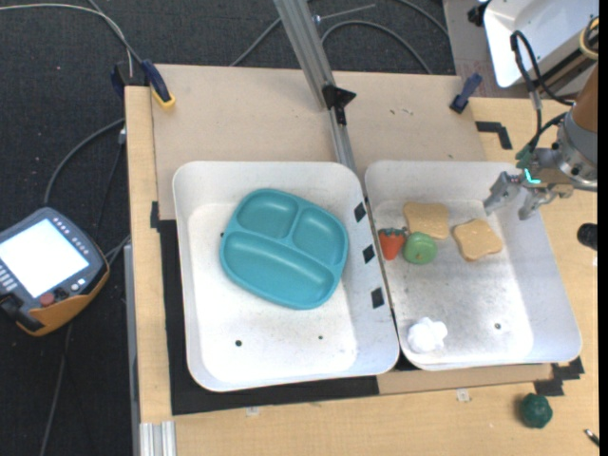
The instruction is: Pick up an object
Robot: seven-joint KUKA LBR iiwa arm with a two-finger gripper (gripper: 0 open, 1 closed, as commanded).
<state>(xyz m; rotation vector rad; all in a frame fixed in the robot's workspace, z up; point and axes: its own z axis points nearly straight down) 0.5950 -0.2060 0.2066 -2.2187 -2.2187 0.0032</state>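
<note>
End effector point(513, 200) poised over the right bin's far right corner, fingers spread apart with nothing between them.

The right bin point(546, 302) is smooth white plastic, speckled with dark scuffs. Along its far edge lie two flat tan bread slices: one point(427, 219) squarish, one point(477, 239) tilted, just below the metal fingers. Against the left wall sit a small orange-red strawberry point(390, 243) and a round glossy green apple point(419, 248), touching. Near the front edge lies a lumpy white wad point(427, 334). The left bin point(204, 350) carries a teal rounded plate point(283, 247) moulded into three compartments. A dark green ball point(535, 409) rests on the wooden bench point(237, 112) at its front right corner.
</note>
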